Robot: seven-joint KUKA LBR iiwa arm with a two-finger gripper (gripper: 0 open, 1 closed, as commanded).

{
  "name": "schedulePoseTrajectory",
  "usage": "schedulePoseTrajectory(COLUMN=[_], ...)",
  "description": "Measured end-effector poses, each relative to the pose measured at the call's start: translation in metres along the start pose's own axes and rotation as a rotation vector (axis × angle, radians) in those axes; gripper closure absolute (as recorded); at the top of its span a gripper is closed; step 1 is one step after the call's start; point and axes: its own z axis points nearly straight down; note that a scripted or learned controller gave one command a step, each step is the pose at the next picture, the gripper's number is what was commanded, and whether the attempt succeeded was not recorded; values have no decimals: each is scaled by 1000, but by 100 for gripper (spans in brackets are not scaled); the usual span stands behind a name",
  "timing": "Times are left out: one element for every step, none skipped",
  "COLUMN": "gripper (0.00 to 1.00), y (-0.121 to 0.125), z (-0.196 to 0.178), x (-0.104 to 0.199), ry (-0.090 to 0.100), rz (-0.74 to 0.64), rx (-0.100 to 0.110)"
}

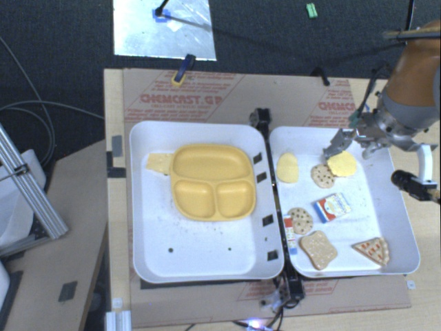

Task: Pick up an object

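Two shallow white bins were seen side by side on the bench. In the left bin (pixel 148 250) a yellow divided tray (pixel 210 181) with three compartments was set near the centre, and a pale yellow flat piece (pixel 158 163) was partly tucked under the tray at its nine o'clock edge.

In the right bin (pixel 403 243) seven toy food items were counted: two pale yellow chips, one (pixel 288 167) at ten o'clock and one (pixel 342 164) at twelve o'clock; two cookies, one (pixel 322 176) just beside the second chip and one (pixel 300 219) at eight o'clock; one small carton (pixel 331 207) near the centre; one slice of toast (pixel 318 249) at seven o'clock; and one pizza slice (pixel 372 251) at five o'clock.

The gripper (pixel 358 138) was positioned at the bin's twelve o'clock edge, just above the second chip. How far it was open could not be told, and nothing was seen to be held.
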Motion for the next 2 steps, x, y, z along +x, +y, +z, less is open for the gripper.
schedulePoseTrajectory(gripper=[0,0], y=[27,61], z=[50,139], x=[-50,-54], ry=[-3,0], rz=[4,-2], rx=[0,2])
